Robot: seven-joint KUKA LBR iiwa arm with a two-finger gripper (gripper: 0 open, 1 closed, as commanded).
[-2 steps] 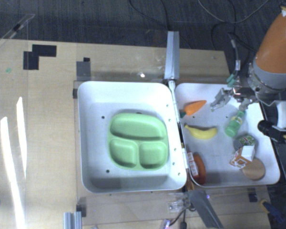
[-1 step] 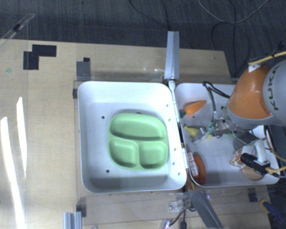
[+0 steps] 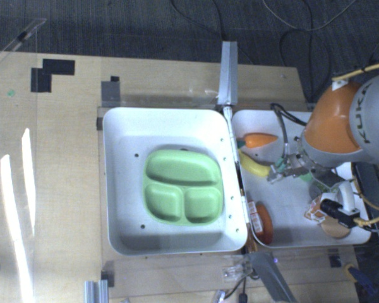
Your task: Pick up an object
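Note:
The right bin (image 3: 290, 235) holds several objects. An orange carrot-like piece (image 3: 260, 140) lies at its far left corner, and a yellow banana (image 3: 253, 166) lies just in front of it. A dark red bottle-shaped item (image 3: 261, 222) rests against the near left wall. A brown and white object (image 3: 331, 219) sits at the near right. My gripper (image 3: 283, 169) hangs low over the middle of this bin, just right of the banana, under the arm's orange band (image 3: 331, 122). I see nothing held in it.
The left bin (image 3: 123, 169) holds a green divided tray (image 3: 182, 186) in its middle. A metal divider post (image 3: 228, 74) stands between the bins at the back. Cables trail from the wrist over the right bin's right side.

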